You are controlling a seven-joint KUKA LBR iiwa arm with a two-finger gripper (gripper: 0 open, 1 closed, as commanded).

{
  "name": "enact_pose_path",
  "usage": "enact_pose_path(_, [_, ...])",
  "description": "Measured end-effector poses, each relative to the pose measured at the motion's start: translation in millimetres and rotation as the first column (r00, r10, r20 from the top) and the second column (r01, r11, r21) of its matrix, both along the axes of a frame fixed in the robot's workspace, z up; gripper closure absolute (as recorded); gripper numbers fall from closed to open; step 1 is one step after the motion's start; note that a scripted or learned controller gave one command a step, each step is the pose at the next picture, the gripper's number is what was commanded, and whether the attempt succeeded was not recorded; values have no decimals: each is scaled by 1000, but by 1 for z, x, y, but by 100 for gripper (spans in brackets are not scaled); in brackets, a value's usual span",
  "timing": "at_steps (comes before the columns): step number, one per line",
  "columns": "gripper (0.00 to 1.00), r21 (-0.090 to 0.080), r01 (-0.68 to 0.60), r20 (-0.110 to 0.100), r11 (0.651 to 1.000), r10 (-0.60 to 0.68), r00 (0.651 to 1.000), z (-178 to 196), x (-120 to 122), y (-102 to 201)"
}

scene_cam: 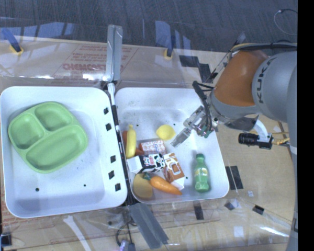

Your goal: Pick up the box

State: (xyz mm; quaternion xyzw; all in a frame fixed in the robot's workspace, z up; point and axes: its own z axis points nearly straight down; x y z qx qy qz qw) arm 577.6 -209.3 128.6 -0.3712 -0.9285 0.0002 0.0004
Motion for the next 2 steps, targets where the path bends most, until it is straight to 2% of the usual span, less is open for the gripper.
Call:
enact_pose_path(1, [0,-2,-36,4,999,36,999,130,26,-2])
enact_pose_path(2, [100,-4,-40,5,999,40,999,140,27,-2])
